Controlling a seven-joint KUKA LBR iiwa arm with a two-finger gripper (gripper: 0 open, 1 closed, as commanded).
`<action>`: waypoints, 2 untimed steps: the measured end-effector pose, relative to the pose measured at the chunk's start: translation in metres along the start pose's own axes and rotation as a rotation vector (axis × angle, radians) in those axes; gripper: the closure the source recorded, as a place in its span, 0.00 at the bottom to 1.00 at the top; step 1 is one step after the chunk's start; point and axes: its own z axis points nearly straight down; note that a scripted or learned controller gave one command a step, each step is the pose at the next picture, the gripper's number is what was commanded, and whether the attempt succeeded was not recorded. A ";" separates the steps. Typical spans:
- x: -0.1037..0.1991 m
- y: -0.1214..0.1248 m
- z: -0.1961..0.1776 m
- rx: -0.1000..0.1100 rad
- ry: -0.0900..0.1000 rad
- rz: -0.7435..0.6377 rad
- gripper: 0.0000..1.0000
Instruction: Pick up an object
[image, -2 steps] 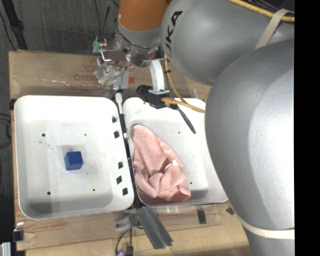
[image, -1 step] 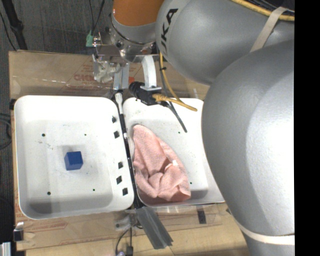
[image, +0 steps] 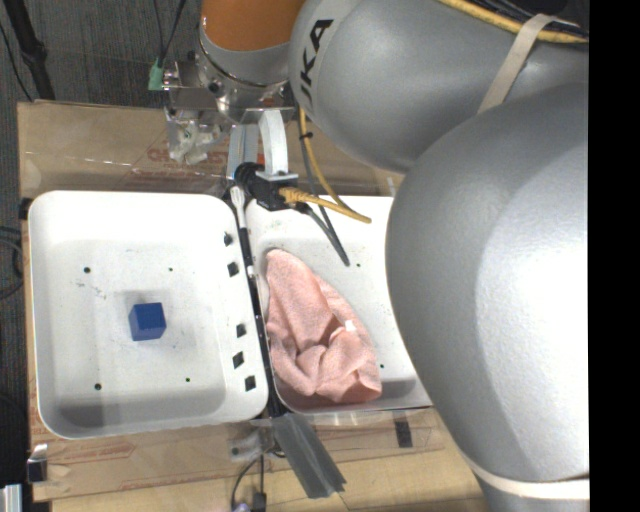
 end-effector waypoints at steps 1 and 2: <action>0.028 0.002 -0.001 0.000 0.000 -0.030 1.00; 0.035 0.003 -0.013 0.002 0.000 -0.033 1.00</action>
